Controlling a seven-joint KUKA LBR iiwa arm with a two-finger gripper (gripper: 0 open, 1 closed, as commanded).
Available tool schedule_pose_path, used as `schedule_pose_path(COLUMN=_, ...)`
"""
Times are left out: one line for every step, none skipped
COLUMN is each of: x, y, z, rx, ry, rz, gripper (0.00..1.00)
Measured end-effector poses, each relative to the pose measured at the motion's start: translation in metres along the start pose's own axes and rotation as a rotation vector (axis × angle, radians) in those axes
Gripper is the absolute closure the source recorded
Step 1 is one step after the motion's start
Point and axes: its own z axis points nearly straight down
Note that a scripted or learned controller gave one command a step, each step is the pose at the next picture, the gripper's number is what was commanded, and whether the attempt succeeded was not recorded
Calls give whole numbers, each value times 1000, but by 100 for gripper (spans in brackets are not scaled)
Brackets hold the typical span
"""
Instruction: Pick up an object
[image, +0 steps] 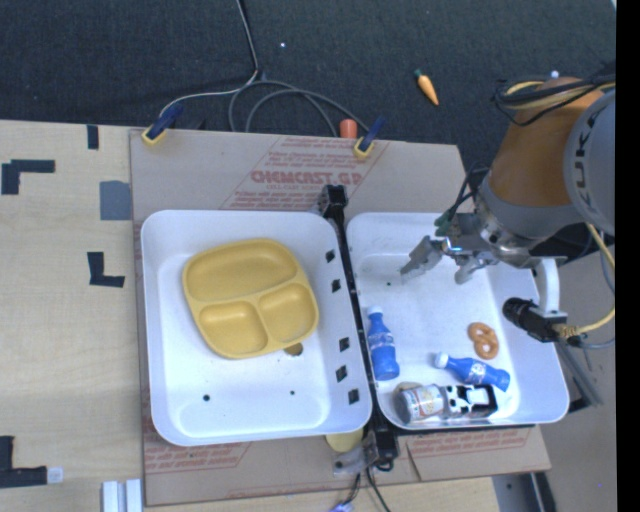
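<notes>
The pincer hangs spread apart with nothing in it over the upper part of the right bin. Below it lie a blue bottle, a pretzel, a second blue bottle and a can. A yellow divided plate sits in the left bin.

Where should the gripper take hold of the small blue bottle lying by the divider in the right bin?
Grip the blue bottle across its body, coming straight down from above. It lies flat with its length along the divider, so the fingers should probably close across its narrow width; bare bin floor lies on its right.
</notes>
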Motion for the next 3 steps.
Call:
schedule_pose_path(x=-87, y=-22, z=46, rx=5, ry=-3, rz=9, gripper=0)
schedule_pose_path(x=-102, y=-54, z=138, rx=-15, ry=-8, rz=3, gripper=0)
schedule_pose_path(x=-103, y=-52, z=123, rx=-19, ry=-12, rz=3, gripper=100)
